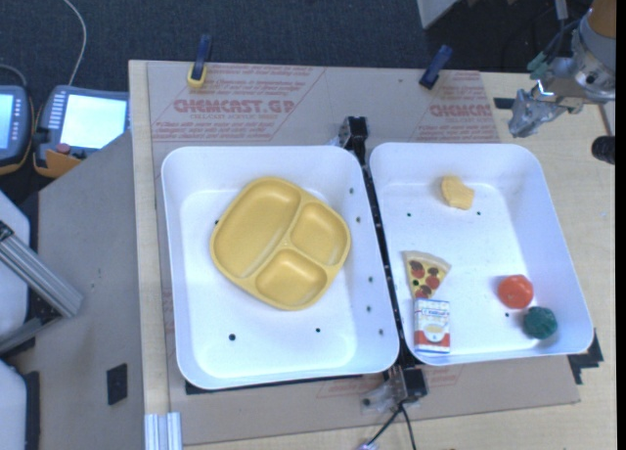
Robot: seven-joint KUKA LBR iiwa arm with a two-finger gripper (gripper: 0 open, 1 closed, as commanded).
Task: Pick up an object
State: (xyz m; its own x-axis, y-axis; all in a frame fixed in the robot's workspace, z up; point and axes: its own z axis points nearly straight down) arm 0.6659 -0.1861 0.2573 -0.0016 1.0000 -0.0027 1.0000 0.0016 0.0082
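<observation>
The grey metal pincer [525, 113] hangs over the tabletop [293, 96] just beyond the far right corner of the shallow white right-hand bin [572, 272] — nothing sits between its fingers, and how wide they stand I cannot tell. Inside that bin: a pale yellow chunk [456, 193] near the far wall, a toy pizza slice [425, 273] and small red-and-white packet [433, 325] by the left wall, a red-orange ball [515, 291] touching a dark green ball [539, 322] at the near right.

two white bins [186, 272], one yellow divided plate [281, 242], five small toy foods [430, 275]
</observation>
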